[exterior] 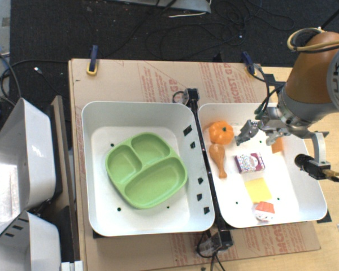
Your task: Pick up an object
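Observation:
The right bin (305,208) holds an orange pumpkin (221,132), a tan chicken drumstick (218,158), a small purple-and-white carton (249,163), a yellow block (258,188) and a small red-and-white piece (264,210). An orange piece (277,145) lies just under the wrist. My gripper (252,130) hovers over the upper part of this bin, right of the pumpkin and above the carton. Its dark fingers point left and nothing shows between them.
The left bin (96,208) contains a green divided plate (147,169). A black divider with clips (199,151) runs between the bins. Blue and yellow clamps (92,66) hold the cardboard base. White containers (20,162) stand at the far left.

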{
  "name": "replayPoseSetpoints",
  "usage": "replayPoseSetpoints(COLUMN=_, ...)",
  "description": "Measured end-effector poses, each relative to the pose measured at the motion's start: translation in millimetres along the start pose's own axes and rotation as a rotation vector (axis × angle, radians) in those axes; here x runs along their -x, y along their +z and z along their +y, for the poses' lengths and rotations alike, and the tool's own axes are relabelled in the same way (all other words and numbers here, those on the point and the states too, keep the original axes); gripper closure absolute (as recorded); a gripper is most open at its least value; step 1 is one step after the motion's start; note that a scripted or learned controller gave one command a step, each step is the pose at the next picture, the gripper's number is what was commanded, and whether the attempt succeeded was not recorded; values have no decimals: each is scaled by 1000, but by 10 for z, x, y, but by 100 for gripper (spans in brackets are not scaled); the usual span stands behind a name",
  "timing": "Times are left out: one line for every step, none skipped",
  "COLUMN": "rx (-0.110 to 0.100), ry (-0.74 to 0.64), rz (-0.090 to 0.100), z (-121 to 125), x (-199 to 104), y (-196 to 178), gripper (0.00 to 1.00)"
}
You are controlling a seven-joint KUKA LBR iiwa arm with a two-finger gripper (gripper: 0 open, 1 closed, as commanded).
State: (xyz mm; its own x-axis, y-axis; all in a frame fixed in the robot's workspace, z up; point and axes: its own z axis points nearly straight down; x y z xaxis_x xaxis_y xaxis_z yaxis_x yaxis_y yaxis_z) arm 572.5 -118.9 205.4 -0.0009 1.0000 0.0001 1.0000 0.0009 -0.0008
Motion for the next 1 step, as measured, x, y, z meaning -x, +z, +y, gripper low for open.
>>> replayPoseSetpoints(rx=3, ry=6, rz=-4, z=378, x=729, y=455, gripper=0)
